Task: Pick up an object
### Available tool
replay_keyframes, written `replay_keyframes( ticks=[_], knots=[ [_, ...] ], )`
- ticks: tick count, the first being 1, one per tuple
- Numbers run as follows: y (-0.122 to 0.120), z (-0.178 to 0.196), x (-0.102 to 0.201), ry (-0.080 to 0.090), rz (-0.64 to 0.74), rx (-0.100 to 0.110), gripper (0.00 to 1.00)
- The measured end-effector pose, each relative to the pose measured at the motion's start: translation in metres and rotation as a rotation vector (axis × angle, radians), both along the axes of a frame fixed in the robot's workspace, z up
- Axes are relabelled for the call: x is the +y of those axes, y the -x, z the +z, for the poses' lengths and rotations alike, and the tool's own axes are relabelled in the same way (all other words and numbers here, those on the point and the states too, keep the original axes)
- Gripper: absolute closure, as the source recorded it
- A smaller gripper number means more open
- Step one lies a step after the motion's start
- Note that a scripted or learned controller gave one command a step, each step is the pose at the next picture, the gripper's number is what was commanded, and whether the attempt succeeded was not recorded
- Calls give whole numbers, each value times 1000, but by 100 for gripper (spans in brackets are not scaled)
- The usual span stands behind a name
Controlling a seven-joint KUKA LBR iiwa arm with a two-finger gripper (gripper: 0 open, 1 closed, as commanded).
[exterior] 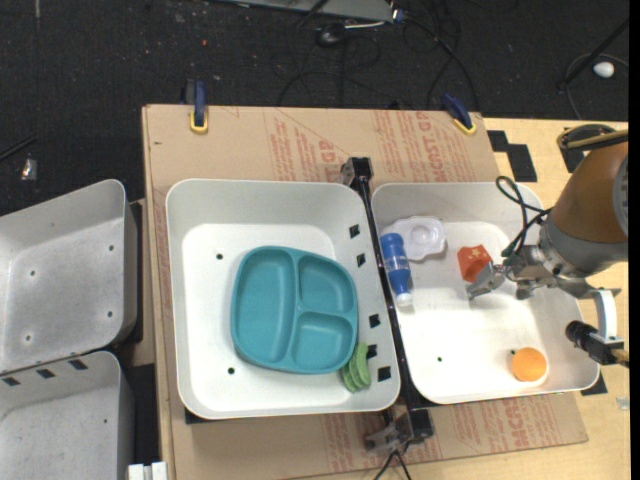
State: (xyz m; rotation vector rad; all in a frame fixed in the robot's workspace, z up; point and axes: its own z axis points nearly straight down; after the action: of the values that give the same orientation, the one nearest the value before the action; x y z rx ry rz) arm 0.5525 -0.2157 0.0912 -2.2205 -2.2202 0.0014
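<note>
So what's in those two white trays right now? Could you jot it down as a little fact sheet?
left bin: teal divided plate; green item at its lower right corner
right bin: blue bottle, clear cup, red block, orange ball
end effector: low in right bin, beside the red block

The light is bright and even from above. The white bins glare slightly, shadows are soft, and the picture is a little grainy.
</note>
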Motion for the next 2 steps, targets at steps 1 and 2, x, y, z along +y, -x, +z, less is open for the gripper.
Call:
replay_keyframes(
  ticks=[1, 2],
  knots=[
    [-1, 11, 0, 1, 0, -3, 100],
    [0, 55, 3, 2, 2, -6, 100]
  ],
)
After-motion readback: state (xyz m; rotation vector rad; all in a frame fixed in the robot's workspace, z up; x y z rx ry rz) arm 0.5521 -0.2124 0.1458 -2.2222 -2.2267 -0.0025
